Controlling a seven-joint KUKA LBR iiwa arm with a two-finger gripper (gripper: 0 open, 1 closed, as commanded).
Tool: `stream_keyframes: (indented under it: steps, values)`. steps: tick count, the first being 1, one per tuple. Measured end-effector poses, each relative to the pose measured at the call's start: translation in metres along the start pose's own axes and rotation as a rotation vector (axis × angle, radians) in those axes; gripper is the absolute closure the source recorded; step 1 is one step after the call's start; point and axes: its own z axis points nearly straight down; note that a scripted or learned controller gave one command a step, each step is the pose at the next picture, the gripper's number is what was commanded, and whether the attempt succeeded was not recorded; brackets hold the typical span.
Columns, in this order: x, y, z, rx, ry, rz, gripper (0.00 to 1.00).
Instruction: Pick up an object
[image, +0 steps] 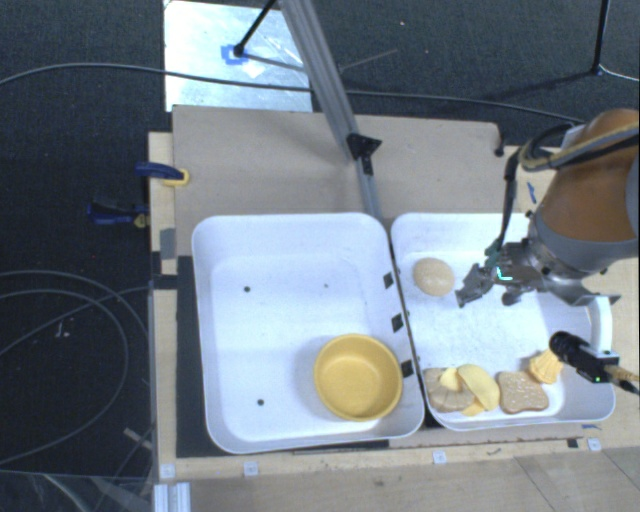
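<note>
My gripper (490, 288) hangs over the middle of the right bin (470, 232), its dark fingers spread open with nothing between them. A pale beige bun (434, 276) lies just left of the fingers, near the bin's left wall. Along the bin's front edge lie a yellow banana-like piece (478, 385) on a tan item (447, 396), a slice of toast (522, 392) and a small yellow chunk (545, 366). A yellow bowl (357, 376) sits in the front right corner of the left bin (250, 300).
A grey pole (335, 95) slants from the top down to the gap between the bins. The arm's orange band (590, 190) looms over the right bin's far right side. Blue and yellow clamps (140, 195) grip the bench's left edge.
</note>
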Motion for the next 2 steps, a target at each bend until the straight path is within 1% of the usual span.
stream_keyframes:
  steps: [1,2]
  values:
    - [0.0,0.0,0.0,0.0,0.0,0.0,0.0]
    - [0.0,0.01,0.052,0.004,0.0,0.004,0.0]
